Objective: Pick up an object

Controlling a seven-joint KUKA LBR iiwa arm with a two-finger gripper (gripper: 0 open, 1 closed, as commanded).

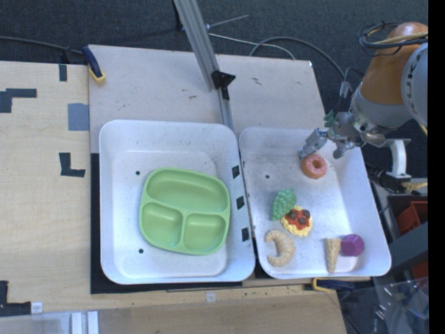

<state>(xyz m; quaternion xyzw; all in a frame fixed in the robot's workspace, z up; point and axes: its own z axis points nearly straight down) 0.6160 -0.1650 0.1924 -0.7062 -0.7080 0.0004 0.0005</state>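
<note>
The right bin holds several toy foods: a pink donut near its far right side, a green bunch of grapes, a small pizza slice, a tan croissant and an ice cream cone with a purple scoop. My gripper hangs just above the donut at the bin's far right, fingers spread, open, with nothing between them.
The left bin holds a green divided plate. A metal pole slants across the bench behind the bins. A blue and yellow clamp sits at the bench's far left corner.
</note>
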